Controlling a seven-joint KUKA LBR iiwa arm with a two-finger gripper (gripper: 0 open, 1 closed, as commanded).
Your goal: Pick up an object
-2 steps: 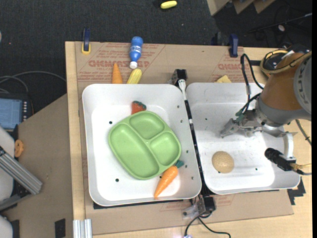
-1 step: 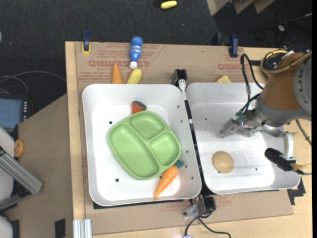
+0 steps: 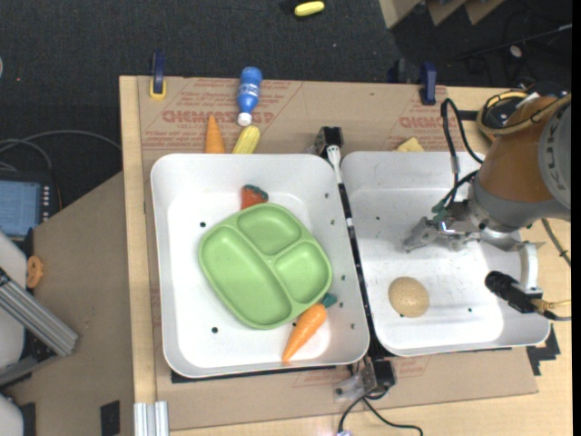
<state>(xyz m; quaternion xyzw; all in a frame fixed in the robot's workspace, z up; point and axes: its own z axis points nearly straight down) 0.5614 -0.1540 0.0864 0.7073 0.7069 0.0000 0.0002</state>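
Cardboard bench [image 3: 272, 98] reads partly "CHEMAS"; claw [image 3: 425, 235] near tan ball [image 3: 408, 296].

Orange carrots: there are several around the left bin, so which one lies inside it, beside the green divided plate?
The orange carrot at the bin's near edge, touching the green divided plate. The other orange carrot lies outside on the cardboard.

Fixed overhead camera, slanted down on both bins [image 3: 172, 271]
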